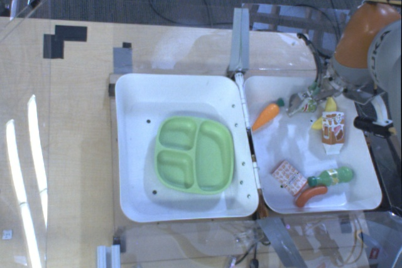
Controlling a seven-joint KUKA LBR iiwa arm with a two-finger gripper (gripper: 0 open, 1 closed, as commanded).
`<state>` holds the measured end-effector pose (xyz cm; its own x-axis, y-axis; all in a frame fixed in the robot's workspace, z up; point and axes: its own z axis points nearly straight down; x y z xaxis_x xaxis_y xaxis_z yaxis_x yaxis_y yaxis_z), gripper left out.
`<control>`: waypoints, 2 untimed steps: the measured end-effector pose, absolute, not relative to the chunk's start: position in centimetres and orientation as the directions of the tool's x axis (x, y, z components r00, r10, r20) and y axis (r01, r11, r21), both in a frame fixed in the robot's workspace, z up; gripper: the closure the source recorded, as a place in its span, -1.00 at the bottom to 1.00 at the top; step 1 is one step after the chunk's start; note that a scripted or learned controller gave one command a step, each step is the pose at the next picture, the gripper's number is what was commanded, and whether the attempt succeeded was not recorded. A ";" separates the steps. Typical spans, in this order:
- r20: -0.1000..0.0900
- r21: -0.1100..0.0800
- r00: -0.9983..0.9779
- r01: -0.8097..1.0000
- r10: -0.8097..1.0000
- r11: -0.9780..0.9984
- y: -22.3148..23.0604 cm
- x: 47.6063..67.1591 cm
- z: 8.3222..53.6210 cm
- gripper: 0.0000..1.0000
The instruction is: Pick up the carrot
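We judge this to be the approach step: the small orange plastic carrot with a green top [269, 115] has not been picked up and lies at a slant in the right-hand shallow white bin [370, 194], near its left wall, tip pointing towards the divider between the two bins. The jaws [312, 99] hang over the far part of that same bin, close to the carrot's green end but apart from it. We cannot tell how wide they stand or whether they have hold of anything, since the metal parts there blur together with a small yellow item just beside them.

The grey arm with its orange band [363, 34] reaches in from the right and bends down towards the bin's back right corner.

The next move, as we see it, calls for shifting leftwards and nearer the carrot's middle, turning to close across its narrow width, then descending.

Elsewhere in that bin lie a white and brown carton [333, 128], a patterned packet [288, 176], a red sausage [310, 196] and a green bottle [334, 176]. The left white bin [135, 135] holds a green divided tray [194, 155].
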<state>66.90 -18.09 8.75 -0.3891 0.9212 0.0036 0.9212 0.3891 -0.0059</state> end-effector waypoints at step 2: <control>0.010 0.007 -0.185 0.983 0.983 0.185 -19.2 67.6 10.0 1.00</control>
<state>67.59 -19.21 9.96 -0.1854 0.9826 0.0097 0.9827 0.1853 0.0070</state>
